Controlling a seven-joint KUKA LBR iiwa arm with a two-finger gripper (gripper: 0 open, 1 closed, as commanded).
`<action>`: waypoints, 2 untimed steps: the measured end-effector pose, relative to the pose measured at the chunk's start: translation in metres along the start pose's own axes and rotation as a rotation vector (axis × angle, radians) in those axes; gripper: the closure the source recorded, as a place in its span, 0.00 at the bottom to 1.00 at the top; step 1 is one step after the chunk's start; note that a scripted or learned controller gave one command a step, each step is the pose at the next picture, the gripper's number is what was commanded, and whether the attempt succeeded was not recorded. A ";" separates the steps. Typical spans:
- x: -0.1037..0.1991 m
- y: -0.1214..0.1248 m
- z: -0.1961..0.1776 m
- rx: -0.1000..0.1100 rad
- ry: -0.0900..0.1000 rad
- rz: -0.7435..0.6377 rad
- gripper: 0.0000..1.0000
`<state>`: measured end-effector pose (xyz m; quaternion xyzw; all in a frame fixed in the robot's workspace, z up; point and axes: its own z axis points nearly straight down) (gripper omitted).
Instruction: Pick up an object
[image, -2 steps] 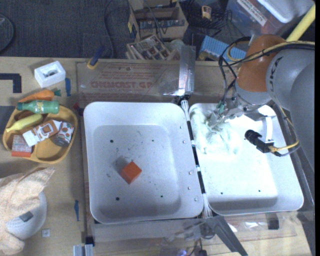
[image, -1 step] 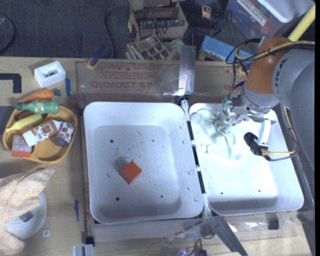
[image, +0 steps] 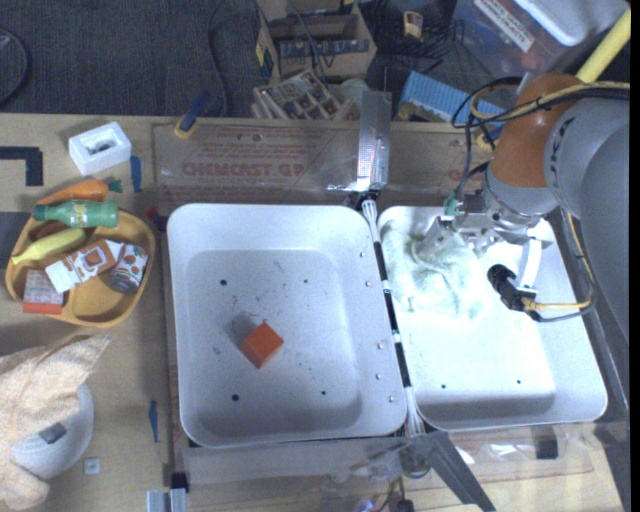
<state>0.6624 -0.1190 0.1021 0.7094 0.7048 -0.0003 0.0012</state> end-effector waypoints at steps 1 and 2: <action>-0.095 0.005 -0.009 0.001 0.001 -0.113 0.00; -0.027 -0.020 0.012 -0.009 -0.001 -0.347 0.00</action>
